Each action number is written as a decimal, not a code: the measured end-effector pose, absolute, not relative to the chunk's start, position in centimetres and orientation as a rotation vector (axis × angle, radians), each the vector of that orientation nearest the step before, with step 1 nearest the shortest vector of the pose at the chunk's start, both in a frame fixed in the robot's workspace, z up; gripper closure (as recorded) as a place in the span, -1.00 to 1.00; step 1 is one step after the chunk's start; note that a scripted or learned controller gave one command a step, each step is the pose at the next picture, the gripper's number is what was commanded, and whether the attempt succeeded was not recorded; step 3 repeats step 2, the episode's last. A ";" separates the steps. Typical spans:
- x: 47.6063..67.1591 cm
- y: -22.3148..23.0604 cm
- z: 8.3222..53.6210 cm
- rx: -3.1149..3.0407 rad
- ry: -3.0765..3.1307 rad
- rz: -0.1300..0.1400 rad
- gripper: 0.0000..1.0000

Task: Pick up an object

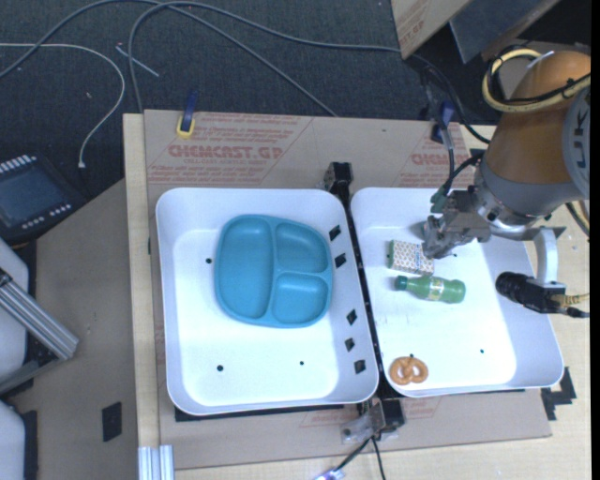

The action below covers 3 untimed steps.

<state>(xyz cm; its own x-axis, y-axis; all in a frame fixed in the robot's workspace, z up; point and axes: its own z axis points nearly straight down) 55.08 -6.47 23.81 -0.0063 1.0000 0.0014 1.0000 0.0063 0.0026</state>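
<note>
Hand (437,246) (grip state unclear) hovers just above green bottle (430,288), beside small packet (406,255).

A cardboard-topped table (281,141) stands on dark carpet (281,47), where pale cables (94,56) loop toward 11 o'clock. A dark device (33,192) sits at 9 o'clock, a cardboard box (427,21) at 1 o'clock, under even light.

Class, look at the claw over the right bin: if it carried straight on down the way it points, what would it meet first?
Probably the small patterned packet just beside the claw, or else the right bin's floor; depth is unclear from above.
</note>
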 end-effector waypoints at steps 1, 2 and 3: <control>57.3 -1.7 24.1 2.214 2.229 0.005 1.00; 58.4 3.5 22.6 2.216 2.229 0.002 1.00; 58.4 3.5 22.6 2.216 2.229 0.002 1.00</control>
